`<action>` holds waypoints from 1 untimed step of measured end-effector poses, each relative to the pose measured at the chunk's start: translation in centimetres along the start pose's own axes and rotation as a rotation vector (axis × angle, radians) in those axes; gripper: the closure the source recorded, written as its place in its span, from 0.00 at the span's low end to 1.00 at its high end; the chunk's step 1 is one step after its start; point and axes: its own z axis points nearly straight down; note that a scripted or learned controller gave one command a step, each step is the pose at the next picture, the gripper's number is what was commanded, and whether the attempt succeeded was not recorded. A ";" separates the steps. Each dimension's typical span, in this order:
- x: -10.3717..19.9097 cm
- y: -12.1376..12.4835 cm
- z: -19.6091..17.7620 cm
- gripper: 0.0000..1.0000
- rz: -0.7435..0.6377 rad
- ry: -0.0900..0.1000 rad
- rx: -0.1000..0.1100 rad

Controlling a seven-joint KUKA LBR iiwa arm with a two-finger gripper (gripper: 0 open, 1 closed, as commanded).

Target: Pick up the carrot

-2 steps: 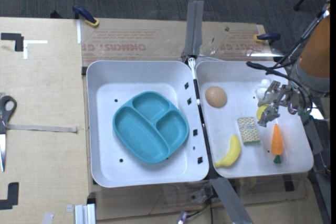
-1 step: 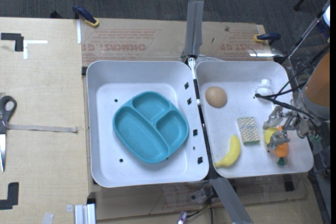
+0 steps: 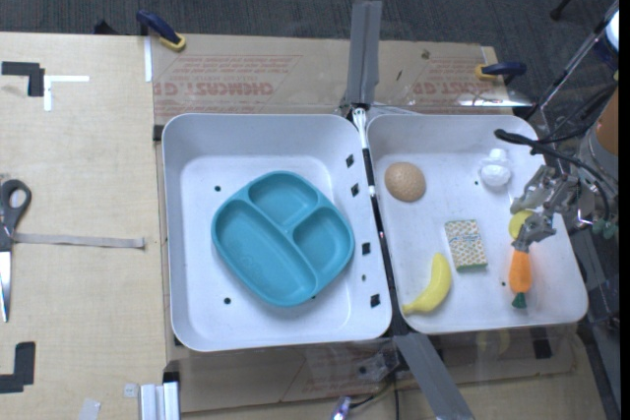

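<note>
Hovering just above the carrot (image 3: 520,274), which lay near the right bin's (image 3: 433,135) right wall, the gripper (image 3: 533,229) had yet to lift it; I couldn't tell how it was set.

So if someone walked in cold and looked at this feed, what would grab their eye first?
Probably the big blue divided plate in the middle of the left bin. Next, the bright food in the right bin: a banana near the front, and an orange carrot at the right edge, directly below the gripper.
</note>
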 end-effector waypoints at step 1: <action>0.0 0.0 0.0 0.00 0.000 0.000 0.000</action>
